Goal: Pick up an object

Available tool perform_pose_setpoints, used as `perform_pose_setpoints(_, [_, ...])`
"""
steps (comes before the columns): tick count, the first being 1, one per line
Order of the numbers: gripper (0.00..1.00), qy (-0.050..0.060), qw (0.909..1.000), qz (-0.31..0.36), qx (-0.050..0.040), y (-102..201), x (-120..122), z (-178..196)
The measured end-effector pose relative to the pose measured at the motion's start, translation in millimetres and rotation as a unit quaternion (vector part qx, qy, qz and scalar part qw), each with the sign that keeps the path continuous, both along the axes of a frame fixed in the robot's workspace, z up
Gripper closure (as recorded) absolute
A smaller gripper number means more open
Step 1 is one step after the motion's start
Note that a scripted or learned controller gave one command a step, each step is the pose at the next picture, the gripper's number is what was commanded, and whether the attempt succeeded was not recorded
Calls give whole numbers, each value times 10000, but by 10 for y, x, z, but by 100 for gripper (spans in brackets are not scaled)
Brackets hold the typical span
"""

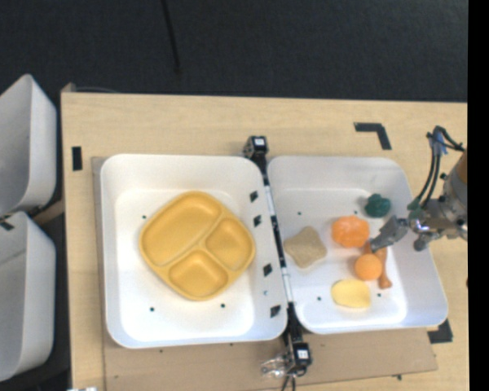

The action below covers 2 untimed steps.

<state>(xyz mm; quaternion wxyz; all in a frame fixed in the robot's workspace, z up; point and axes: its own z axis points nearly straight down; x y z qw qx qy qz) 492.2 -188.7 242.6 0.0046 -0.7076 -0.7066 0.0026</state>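
Observation:
The right bin (326, 177) holds several small items. A large orange ball (350, 231) lies near its middle, with a smaller orange ball (368, 265) just below it and a thin orange-brown piece (385, 280) beside that. A pale yellow lump (351, 294) rests near the front wall, a tan slab (306, 247) lies at the left, and a dark green piece (378, 205) sits at the back right. My gripper (405, 236) hangs over the bin's right side, open, with one finger (387, 236) just right of the large orange ball and nothing between the fingers.
The left bin (122, 316) carries a yellow divided plate (197, 244) in its middle. A black clip strip (269, 235) joins the two bins. Cables (433, 165) hang by the arm at the right. The wooden bench (187, 125) surrounds the bins.

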Motion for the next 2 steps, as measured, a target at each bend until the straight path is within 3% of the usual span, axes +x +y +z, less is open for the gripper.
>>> perform_pose_setpoints(1, [0,-57,10000,17,-14,4,25,60])
perform_pose_setpoints(2, [0,-28,10000,0,-18,-32,28,-572])
